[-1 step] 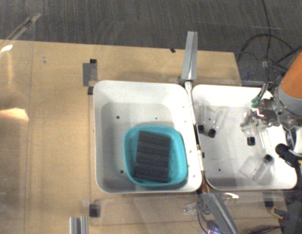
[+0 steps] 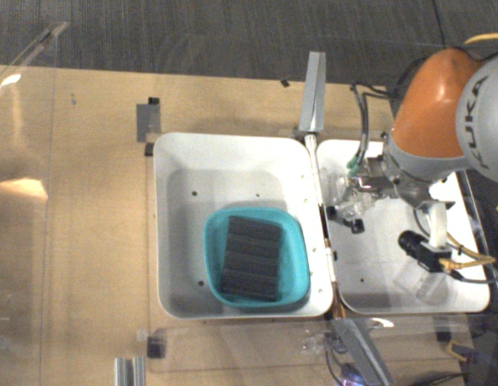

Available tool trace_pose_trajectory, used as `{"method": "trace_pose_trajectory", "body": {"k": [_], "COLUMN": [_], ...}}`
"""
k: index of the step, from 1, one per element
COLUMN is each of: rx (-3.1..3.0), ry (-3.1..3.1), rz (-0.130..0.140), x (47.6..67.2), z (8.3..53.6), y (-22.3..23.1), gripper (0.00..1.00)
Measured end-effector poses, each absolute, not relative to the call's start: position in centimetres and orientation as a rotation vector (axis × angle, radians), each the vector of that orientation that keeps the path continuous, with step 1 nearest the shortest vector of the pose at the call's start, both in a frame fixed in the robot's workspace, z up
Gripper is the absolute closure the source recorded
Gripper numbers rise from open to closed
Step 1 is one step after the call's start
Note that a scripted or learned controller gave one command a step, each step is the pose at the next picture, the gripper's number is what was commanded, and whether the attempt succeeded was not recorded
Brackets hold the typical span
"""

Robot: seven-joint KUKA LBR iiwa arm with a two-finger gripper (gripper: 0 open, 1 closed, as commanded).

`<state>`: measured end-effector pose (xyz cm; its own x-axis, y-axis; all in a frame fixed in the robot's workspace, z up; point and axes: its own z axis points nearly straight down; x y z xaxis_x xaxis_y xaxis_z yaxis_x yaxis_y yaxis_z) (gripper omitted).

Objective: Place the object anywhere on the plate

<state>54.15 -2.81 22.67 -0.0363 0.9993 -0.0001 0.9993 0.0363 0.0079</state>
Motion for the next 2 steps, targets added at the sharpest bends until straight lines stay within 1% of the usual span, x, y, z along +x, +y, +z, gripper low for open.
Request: {"method": "trace_pose_trajectory", "body": {"k": [1, 2], "rx": [1.897, 1.898], "ry": [2.500, 2.499], "rz": [0.007, 0.007], "x": [52.45, 52.46], "z": [18.49, 18.50], "y": [5.36, 5.32], "gripper": [1.00, 0.00]}}
